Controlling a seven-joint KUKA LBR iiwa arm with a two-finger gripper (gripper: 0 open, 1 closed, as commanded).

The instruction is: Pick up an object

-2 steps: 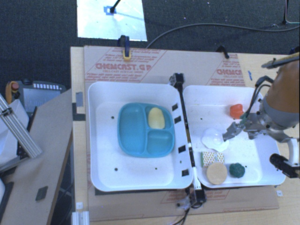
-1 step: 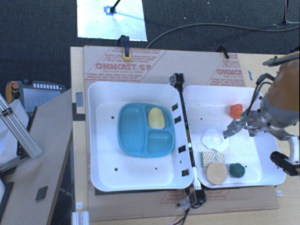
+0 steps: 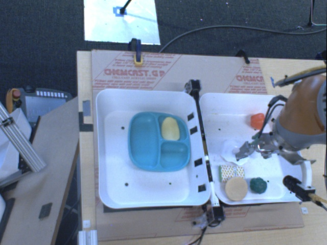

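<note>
Landmark: left white bin. Right white bin sits just beside it on its right, black divider strip running between them. Both rest on a cardboard sheet with red print, yellow clamp on the sheet's edge beyond the left bin. Further beyond the bin, a shiny metal plate on dark floor. Left of the bin: teach pendant and an aluminium extrusion.
</note>
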